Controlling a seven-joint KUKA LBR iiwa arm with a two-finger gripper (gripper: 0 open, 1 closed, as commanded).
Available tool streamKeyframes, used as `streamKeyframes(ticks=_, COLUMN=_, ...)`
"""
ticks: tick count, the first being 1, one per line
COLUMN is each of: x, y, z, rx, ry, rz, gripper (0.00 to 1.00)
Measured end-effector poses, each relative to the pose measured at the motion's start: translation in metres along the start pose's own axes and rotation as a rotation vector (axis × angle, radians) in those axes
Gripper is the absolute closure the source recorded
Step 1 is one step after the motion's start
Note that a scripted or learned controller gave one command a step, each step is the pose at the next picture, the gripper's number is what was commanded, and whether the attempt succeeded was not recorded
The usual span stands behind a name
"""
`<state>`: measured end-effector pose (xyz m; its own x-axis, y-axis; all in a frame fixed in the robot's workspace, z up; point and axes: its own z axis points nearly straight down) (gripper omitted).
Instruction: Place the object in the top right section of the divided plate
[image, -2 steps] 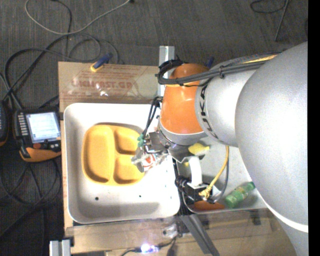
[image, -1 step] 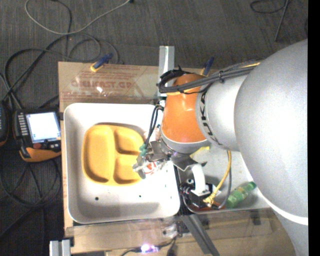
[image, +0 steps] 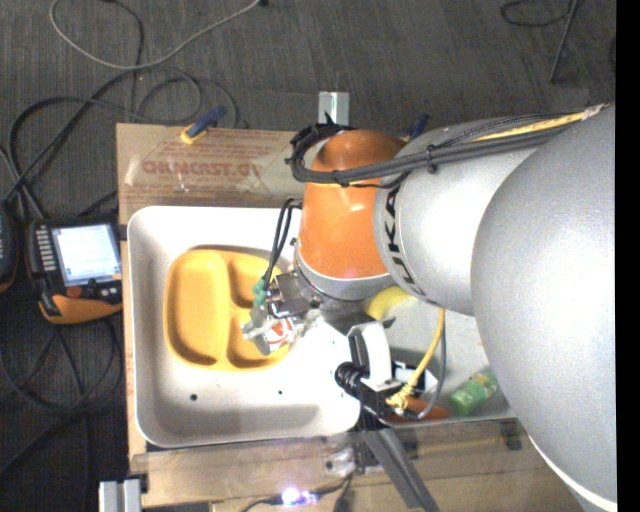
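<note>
A yellow divided plate (image: 200, 300) lies in the left white bin (image: 150, 330). One long section runs down its left side, and two smaller sections sit on its right. My gripper (image: 270, 325) hangs over the plate's right side, near the ridge between those two smaller sections. A small red and white thing (image: 279, 336) shows at its tip, over the lower right section. I cannot tell whether it is held or lying on the plate. The orange wrist band (image: 345, 220) and grey arm hide the plate's right rim.
In the right bin (image: 440, 345), mostly hidden under the arm, lie a yellow object (image: 385, 303), a green object (image: 472, 393) and an orange piece (image: 425, 407). A handheld screen (image: 80, 252) sits on the floor to the left. Cardboard (image: 200, 170) lies behind the bins.
</note>
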<state>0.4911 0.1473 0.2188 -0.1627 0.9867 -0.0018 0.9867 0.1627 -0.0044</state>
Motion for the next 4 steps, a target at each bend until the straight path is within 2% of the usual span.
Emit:
streamKeyframes(ticks=1, x=-0.086, y=0.054, z=0.023, rx=0.000, ry=-0.002, rz=-0.068, gripper=1.00)
streamKeyframes(ticks=2, x=-0.069, y=-0.007, z=0.037, rx=0.002, ry=0.000, rz=-0.009, gripper=1.00)
streamKeyframes(ticks=3, x=-0.051, y=0.027, z=0.025, rx=0.000, ry=0.000, rz=-0.033, gripper=1.00)
streamKeyframes(ticks=4, x=-0.074, y=0.040, z=0.037, rx=0.002, ry=-0.001, rz=0.205, gripper=1.00)
